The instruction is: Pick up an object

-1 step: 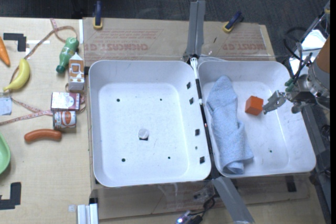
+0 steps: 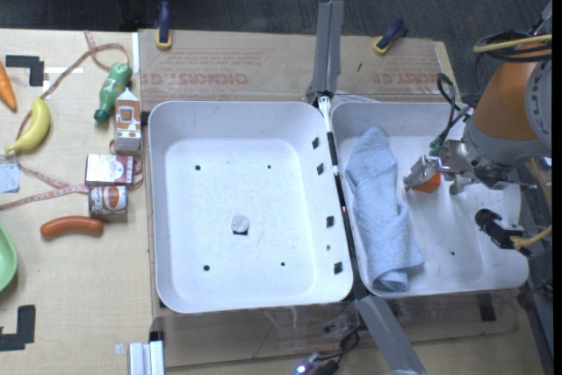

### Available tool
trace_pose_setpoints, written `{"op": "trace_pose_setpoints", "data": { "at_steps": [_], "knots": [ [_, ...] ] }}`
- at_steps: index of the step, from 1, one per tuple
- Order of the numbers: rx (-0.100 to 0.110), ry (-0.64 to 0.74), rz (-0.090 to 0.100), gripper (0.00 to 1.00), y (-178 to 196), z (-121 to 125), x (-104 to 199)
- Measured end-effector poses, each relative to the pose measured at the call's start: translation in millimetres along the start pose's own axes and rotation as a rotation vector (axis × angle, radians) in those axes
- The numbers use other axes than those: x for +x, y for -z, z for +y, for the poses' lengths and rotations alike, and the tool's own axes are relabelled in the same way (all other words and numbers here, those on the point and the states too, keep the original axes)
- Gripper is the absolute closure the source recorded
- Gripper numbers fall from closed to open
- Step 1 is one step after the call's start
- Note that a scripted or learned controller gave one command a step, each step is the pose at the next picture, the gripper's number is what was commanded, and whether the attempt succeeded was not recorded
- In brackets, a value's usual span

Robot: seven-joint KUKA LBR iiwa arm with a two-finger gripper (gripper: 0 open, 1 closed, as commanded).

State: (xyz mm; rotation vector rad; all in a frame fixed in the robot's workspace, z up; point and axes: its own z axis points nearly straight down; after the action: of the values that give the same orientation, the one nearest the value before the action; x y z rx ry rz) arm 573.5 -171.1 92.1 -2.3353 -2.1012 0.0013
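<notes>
My gripper (image 2: 424, 175) hangs over the right bin (image 2: 457, 277), just right of a crumpled light-blue towel (image 2: 383, 206). A small orange-red object (image 2: 428, 182) sits between its fingers, and the gripper is shut on it. The grey arm with its orange band (image 2: 511, 104) reaches in from the right edge. In the left bin (image 2: 176, 189) a small pale round piece (image 2: 240, 226) lies alone on the floor.
A grey divider bar (image 2: 327, 57) runs between the bins at the back. On the bench to the left lie a banana (image 2: 32, 126), a green bottle (image 2: 112, 89), a small carton (image 2: 127, 120), a can (image 2: 109, 200) and a sausage (image 2: 71, 227).
</notes>
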Motion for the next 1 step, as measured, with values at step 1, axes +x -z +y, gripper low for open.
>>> {"op": "trace_pose_setpoints", "data": {
  "at_steps": [1],
  "knots": [
    [0.001, -0.003, 0.000, 1.00, 8.6, -0.3, -0.9]
  ]
}}
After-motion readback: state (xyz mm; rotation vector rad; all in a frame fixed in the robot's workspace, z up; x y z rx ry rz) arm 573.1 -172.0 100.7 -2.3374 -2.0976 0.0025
